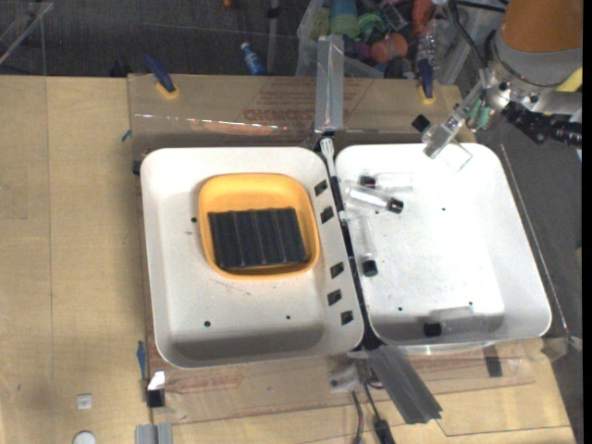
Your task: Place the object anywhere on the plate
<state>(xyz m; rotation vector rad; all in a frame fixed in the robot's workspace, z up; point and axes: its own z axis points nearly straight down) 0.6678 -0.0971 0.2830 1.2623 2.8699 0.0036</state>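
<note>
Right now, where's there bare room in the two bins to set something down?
Left bin: a bare white margin rings the yellow plate, widest along the near edge. Right bin: bare across the middle and right. It is crowded by the divider, where the clear object lies. The gripper hovers over the far edge.

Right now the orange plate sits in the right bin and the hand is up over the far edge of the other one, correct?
Not quite. The camera view shows the orange plate in the left bin. The hand is over the far edge of the other one, the right bin.

The arm [546, 26] is cut off by the top and right edges, and the small clear object [379, 195] right of the plate [259, 222] is too small to identify.
</note>
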